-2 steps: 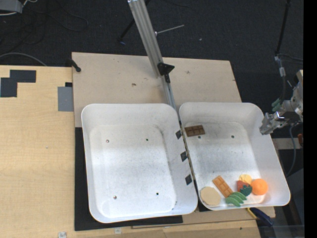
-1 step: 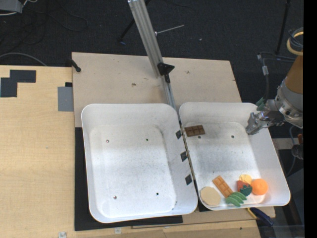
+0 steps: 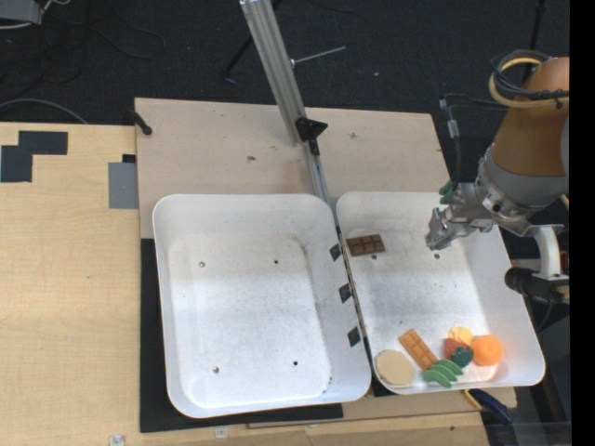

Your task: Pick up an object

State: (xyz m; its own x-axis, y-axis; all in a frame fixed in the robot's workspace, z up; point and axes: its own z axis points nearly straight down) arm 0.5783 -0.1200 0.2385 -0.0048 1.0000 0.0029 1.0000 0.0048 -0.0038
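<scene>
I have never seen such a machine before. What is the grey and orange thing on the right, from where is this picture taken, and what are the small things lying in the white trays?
The picture comes from one camera fixed above the bench, looking down at a slant. The grey and orange thing is a robot arm reaching in from the right. At its end sits a two-finger gripper, here over the right bin; nothing shows between its fingers. Beside it lies the left bin. The right bin holds a brown chocolate bar near its far edge. In its near corner lie a tan round disc, an orange wafer-like bar, a green toy piece, an orange ball and small red and yellow pieces.
</scene>
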